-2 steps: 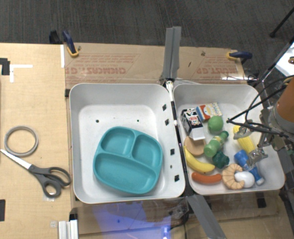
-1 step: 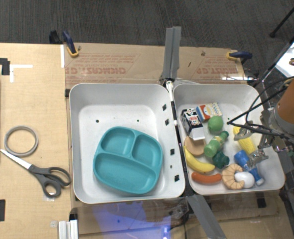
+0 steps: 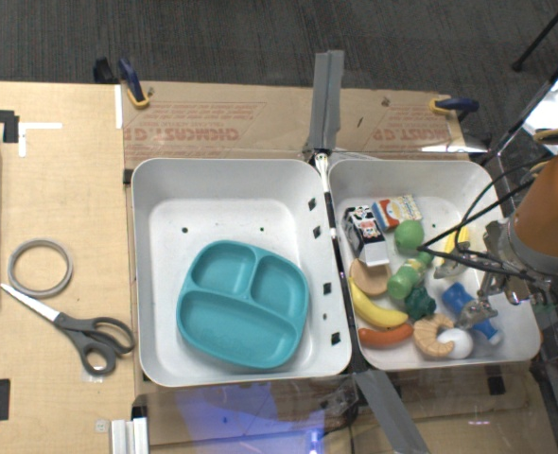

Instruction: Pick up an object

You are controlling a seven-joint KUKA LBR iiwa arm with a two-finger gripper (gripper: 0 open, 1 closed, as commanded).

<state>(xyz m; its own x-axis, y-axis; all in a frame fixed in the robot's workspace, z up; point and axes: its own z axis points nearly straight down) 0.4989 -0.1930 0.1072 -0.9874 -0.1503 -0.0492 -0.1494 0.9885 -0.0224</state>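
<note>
**Entry: right bin, lower right of frame — jaws over the blue pieces**

You have the jaws (image 3: 492, 296) low at the right side of the right bin (image 3: 421, 166), reaching in from the frame's right edge; cables cross them and you cannot tell whether they are apart or together.

- Nearest item: blue block (image 3: 457, 299), just left of the jaws, long axis slanting from upper left to lower right. Small, bright blue, smooth-looking.
- Below it: white egg (image 3: 457, 342) touching a tan ring-shaped pastry (image 3: 434, 337).
- Farther left: banana (image 3: 375, 307), red pepper (image 3: 385, 335), green pieces, a small milk carton (image 3: 364, 225).
- Left bin (image 3: 222, 173): teal divided plate (image 3: 244, 303) only.

Your likely move, judged from position: a short shift left and down.
</note>
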